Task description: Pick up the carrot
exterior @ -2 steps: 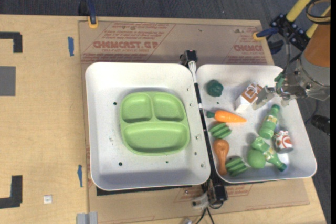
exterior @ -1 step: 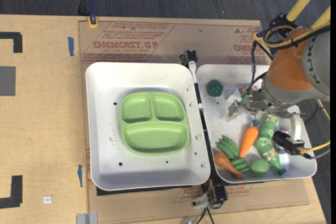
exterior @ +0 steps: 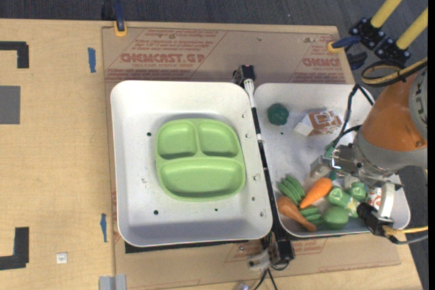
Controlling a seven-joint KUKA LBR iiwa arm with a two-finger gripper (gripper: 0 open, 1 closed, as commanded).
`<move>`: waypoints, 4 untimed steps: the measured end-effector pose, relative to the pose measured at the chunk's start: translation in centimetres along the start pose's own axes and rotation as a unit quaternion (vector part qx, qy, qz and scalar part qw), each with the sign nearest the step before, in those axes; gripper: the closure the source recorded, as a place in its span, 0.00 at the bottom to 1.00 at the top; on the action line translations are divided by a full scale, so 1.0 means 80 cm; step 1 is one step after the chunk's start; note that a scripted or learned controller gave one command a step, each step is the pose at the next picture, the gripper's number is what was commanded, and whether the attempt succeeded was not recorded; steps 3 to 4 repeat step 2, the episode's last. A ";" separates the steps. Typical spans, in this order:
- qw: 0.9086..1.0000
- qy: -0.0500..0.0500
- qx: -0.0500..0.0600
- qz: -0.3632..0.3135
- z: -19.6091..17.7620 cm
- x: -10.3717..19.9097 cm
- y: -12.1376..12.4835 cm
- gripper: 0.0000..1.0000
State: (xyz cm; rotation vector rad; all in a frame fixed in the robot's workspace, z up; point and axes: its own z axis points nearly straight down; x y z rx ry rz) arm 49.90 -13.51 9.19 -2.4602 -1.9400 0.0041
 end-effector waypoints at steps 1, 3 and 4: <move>1.000 0.001 -0.004 0.000 -0.014 0.003 0.003 1.00; 0.999 0.001 -0.006 0.035 -0.118 0.107 -0.049 1.00; 0.999 0.001 -0.006 0.035 -0.118 0.107 -0.049 1.00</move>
